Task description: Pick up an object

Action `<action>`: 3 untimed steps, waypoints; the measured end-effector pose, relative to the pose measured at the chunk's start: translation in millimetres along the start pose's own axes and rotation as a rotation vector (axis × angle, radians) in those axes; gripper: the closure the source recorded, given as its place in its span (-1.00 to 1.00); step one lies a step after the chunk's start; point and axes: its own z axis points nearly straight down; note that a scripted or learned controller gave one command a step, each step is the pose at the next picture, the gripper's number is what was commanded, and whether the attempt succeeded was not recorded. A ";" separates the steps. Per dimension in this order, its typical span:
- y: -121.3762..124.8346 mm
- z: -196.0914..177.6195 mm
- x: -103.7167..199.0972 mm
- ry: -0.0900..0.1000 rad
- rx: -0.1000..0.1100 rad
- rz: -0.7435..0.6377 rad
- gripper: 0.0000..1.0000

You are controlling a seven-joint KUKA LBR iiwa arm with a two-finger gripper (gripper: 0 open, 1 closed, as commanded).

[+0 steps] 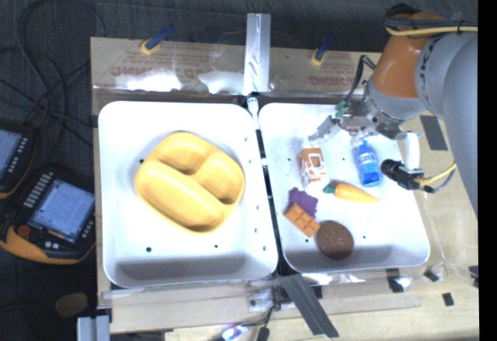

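Hovering at the right bin's (423,242) upper right, the claw (353,120) looks spread open and empty; the blue bottle (367,164) lies just below it, long axis near vertical.

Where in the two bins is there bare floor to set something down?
Right bin: bare floor between the carrot and the front rim. Crowded around the carton and bottle. Left bin: bare strips around the yellow bread.

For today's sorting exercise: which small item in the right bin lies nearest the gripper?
The blue plastic bottle, directly below the gripper; the orange carrot lies farther.
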 end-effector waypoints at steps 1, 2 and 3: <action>32.3 40.4 -20.6 -0.003 0.032 0.080 -1.00; 33.3 29.3 -21.6 -0.010 0.032 0.078 1.00; 33.2 29.3 -21.8 -0.011 0.032 0.078 -1.00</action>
